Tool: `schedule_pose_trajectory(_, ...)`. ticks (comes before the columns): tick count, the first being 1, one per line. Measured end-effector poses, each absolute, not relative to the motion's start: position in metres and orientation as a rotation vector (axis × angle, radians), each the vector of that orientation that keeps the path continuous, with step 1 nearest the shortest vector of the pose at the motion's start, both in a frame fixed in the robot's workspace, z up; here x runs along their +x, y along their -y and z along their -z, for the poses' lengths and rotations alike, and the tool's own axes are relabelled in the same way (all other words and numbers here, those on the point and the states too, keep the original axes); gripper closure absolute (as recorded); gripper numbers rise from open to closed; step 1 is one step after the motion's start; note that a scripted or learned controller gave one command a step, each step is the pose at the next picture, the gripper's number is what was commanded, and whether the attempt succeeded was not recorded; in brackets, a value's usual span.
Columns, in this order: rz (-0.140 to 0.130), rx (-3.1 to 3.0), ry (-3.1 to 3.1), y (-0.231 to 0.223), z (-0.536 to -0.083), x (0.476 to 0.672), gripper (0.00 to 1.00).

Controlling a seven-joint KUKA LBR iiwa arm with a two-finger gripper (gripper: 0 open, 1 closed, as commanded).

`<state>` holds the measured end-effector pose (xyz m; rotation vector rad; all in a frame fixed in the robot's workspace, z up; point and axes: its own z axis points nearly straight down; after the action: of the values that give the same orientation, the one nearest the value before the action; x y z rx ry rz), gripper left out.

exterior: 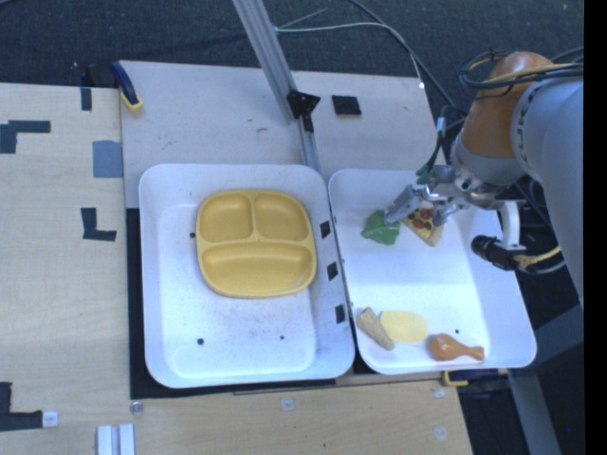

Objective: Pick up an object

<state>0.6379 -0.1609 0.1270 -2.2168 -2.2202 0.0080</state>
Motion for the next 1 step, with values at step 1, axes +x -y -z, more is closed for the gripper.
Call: schedule_pose_trajectory(1,-0.004,-2.217,2.225,0.1604,-0.1412,0.6393,1.0)
